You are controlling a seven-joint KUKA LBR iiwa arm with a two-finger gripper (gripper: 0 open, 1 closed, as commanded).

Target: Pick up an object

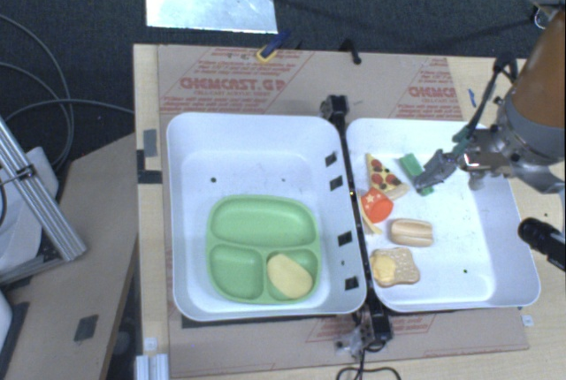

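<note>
The grey arm with its orange band (539,95) reaches in from the right over the right-hand shallow white plastic bin (495,281), and its dark two-finger gripper (431,172) hangs low above the upper part of that bin, just beside a small green rectangular block (410,165) that lies flat on the bin floor. The gripper tip overlaps the block's right edge, but whether it touches the block or hovers above it cannot be told. Whether the fingers are spread or pressed together cannot be told either, since they merge into one dark shape; nothing is seen between them. To the left of the block lies a toy pizza slice with red dots (385,173), below it a red toy tomato piece (376,207), then a tan toy hot-dog bun (411,231), and nearest the front a beige toy bread slice (394,267), all resting loose on the floor. The left-hand white bin (256,135) holds a green three-compartment plastic tray (263,224) with a yellow oval toy (289,276) in its lower right compartment. Judging from this, nothing is lifted yet: the approach looks nearly complete, with the green block the likeliest target, and the closing and raising remain.
</note>
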